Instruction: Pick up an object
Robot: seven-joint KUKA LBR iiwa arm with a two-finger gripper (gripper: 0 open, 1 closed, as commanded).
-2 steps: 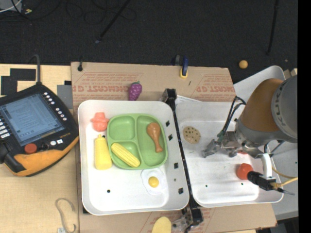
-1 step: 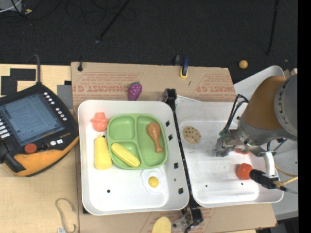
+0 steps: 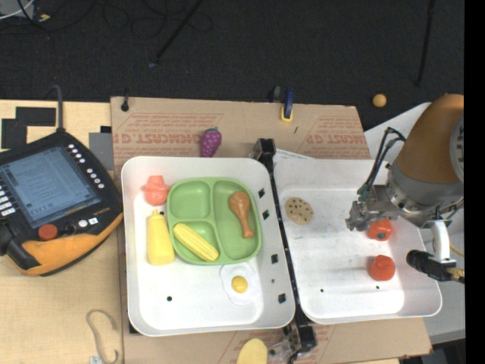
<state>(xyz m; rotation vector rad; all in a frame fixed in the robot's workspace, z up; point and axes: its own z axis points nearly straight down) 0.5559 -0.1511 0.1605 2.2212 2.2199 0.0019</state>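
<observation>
Camera view puts your end effector (image 3: 371, 220) low in the right bin (image 3: 333, 294), touching a round red tomato (image 3: 380, 230); whether it grips, you cannot tell. A second tomato (image 3: 382, 267) sits just nearer, neither showing any long axis.

The cardboard sheet (image 3: 174, 131) bears red mirrored print, too blurred to read.

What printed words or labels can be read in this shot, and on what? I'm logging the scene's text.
Red print on the cardboard sheet behind the bins: shows upside down, too blurred to read for sure.
Screen and buttons of the teach pendant: lines of text, too small to read.
Nothing else bears legible text.
</observation>
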